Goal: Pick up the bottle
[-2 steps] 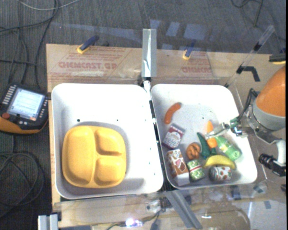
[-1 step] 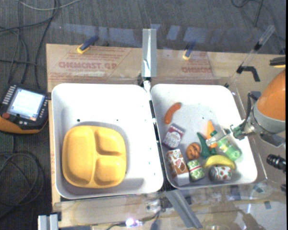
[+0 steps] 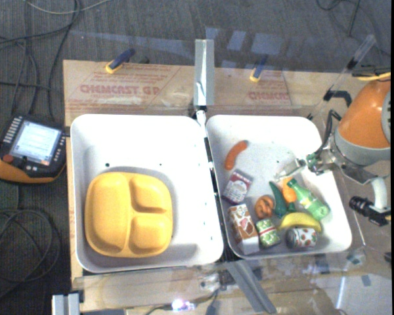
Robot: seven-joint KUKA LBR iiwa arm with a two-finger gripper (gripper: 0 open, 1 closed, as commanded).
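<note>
High slanted overhead view, perhaps mid-distance, both bins [image 3: 144, 125].

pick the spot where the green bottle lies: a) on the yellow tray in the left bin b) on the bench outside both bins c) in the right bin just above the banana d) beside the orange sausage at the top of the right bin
c: the green bottle lies in the right bin, slanting just above the banana, with the hand up beside it.
</note>
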